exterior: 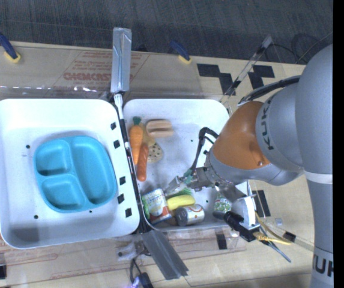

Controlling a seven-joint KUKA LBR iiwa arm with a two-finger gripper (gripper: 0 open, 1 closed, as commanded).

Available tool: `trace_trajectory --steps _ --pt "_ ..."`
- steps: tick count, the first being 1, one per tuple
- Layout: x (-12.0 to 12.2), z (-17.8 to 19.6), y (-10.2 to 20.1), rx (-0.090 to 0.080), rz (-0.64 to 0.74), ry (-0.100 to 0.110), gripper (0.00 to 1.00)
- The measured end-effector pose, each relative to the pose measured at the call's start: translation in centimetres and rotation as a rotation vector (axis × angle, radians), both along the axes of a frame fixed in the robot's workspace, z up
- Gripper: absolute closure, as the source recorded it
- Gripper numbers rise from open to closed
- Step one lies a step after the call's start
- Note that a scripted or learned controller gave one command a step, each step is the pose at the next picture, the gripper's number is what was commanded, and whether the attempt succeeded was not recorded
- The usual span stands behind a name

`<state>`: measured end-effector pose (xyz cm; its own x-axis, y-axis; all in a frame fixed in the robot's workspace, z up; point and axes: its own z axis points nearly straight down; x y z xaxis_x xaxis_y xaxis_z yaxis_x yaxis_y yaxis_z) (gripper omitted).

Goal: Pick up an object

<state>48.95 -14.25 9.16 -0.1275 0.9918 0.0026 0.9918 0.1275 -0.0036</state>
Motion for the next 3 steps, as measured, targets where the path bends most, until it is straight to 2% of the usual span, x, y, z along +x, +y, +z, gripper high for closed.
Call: trace_trajectory --steps 1,2,3 --pt "0.1 1.0 -0.1 -0.001 0.004 -0.002 1.00" --pt "0.1 1.0 -0.1 -0.001 0.003 -0.002 0.00" --pt "3.6 0.0 -0.1 0.000 0.061 -0.002 0.00"
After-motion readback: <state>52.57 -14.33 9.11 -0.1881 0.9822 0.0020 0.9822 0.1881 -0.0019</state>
